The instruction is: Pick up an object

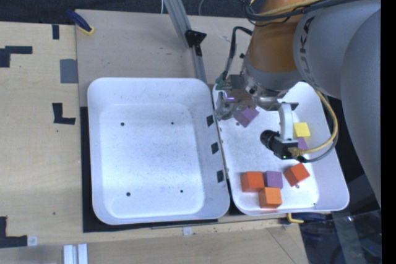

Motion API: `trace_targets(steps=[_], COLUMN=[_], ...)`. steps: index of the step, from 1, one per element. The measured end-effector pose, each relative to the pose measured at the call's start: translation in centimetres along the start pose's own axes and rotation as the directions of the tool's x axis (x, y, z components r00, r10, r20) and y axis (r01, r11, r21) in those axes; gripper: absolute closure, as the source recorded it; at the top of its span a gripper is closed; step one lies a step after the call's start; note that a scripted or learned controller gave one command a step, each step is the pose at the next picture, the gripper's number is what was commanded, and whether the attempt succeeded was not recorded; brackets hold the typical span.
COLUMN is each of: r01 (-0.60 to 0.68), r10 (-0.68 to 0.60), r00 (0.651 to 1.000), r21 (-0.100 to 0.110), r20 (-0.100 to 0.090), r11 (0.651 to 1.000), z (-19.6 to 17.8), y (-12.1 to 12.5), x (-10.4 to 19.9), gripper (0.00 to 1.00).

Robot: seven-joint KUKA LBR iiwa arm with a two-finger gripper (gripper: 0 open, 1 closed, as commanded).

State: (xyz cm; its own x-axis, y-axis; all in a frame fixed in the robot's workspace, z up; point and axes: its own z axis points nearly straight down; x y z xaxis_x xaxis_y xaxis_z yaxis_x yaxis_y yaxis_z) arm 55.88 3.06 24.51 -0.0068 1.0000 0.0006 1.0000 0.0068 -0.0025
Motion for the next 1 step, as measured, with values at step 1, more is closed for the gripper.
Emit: trace_targets(steps=[1], r01=[0.0], r10=[0.0], r00=[1.0], r21=[-0.002], r20=[-0.001], r11=[1.0], z=[-0.33], y=[1.74], x=[4.92], gripper=[1.0])
